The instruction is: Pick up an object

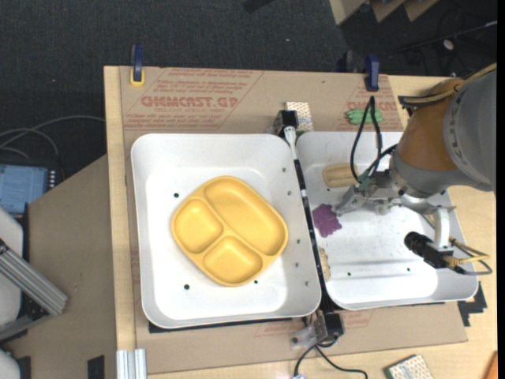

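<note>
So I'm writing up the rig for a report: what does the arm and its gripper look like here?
The arm is bulky and rounded, grey, with an orange band above the wrist. A black cable loops along it toward the gripper, which is a small grey metal assembly.

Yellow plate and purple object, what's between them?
Camera view: bare floor of the left bin, then the bins' adjoining rims, between yellow plate and purple object.

even bright overhead light, soft shadows, white bins (158,235) near overexposed, slightly soft focus.
</note>
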